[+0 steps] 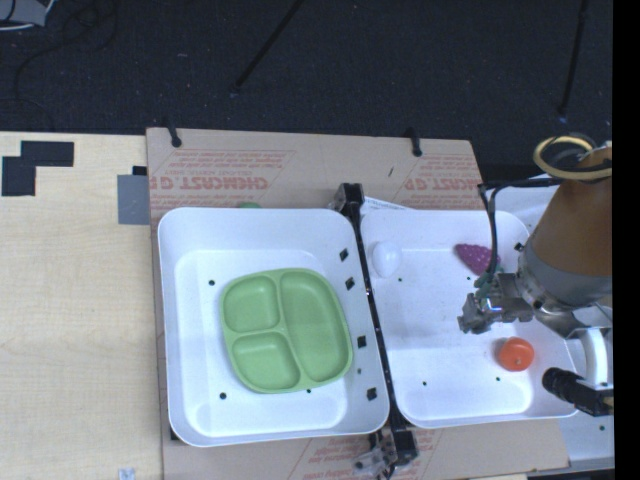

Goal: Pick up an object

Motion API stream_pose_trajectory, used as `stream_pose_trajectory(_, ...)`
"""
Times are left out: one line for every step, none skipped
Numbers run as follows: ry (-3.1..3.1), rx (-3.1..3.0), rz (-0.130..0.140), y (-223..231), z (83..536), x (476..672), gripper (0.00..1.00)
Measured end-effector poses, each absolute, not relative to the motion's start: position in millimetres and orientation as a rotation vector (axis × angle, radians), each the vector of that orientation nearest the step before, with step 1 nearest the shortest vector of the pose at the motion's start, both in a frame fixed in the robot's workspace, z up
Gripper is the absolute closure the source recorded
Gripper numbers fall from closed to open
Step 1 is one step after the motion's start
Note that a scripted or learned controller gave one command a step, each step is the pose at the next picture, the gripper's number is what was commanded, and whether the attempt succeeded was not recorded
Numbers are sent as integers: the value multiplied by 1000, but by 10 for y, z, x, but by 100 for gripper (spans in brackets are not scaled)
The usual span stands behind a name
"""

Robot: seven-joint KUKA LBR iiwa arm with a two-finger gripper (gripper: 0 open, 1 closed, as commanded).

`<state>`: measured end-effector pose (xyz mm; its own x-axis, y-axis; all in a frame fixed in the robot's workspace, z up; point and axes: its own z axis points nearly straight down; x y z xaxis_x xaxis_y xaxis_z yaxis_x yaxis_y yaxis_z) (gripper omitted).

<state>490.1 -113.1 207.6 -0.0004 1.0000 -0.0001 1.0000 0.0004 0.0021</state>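
Observation:
The right bin (430, 388) holds a purple object (474, 256) near its far right side, a small orange round object (516, 354) near its right front, and a pale white object (385, 259) at its far left corner. My gripper (478, 313) hangs low over the right part of this bin, between the purple object and the orange one, just left of the orange one. Nothing shows between its fingers. The arm's grey and orange body (580, 238) hides the bin's right wall.
The left bin (190, 268) holds a green three-compartment plate (285, 328). A black divider clip strip (365, 308) runs between the bins. Cardboard (300, 173) lies under both bins, and a black cable (490, 228) hangs by the arm.

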Motion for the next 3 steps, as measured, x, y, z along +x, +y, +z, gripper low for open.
stream_pose_trajectory(2230,2220,-1,-598,1994,4975,100)
stream_pose_trajectory(2228,2219,-1,-93,2140,5063,100)
stream_pose_trajectory(2230,2219,-2,456,2063,5166,100)
